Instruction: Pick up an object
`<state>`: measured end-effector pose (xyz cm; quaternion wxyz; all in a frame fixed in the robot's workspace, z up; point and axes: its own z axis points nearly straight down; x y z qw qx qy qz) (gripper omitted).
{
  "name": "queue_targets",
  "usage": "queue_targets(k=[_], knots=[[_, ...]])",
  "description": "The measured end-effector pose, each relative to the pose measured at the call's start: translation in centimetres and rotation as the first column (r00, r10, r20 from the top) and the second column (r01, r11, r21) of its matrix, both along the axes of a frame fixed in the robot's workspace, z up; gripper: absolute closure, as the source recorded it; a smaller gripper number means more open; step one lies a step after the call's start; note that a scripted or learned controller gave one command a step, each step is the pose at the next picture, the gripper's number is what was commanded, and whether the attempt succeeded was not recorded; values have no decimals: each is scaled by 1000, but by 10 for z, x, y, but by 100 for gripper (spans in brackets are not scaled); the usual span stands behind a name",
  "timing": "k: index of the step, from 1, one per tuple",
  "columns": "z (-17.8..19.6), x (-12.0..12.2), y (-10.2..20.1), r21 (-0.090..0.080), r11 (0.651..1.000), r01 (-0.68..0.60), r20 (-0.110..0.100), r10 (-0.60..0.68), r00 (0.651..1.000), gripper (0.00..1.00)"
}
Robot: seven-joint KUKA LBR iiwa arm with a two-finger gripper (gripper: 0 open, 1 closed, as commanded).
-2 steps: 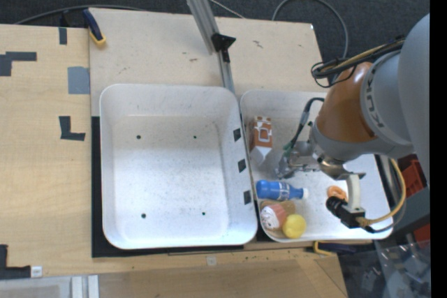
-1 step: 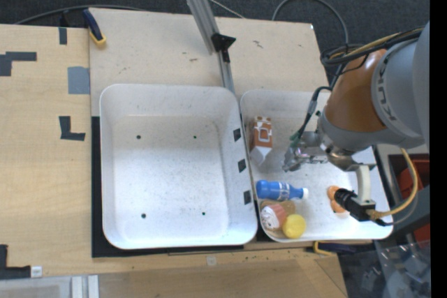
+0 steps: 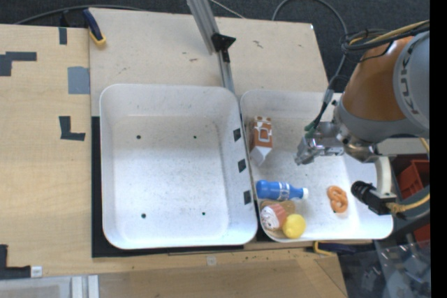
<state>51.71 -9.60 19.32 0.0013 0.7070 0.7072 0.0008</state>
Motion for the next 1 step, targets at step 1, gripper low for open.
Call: queue_targets(k=[1], knots=[[22, 1, 0, 0, 1000, -1, -2, 1, 1000, 100]])
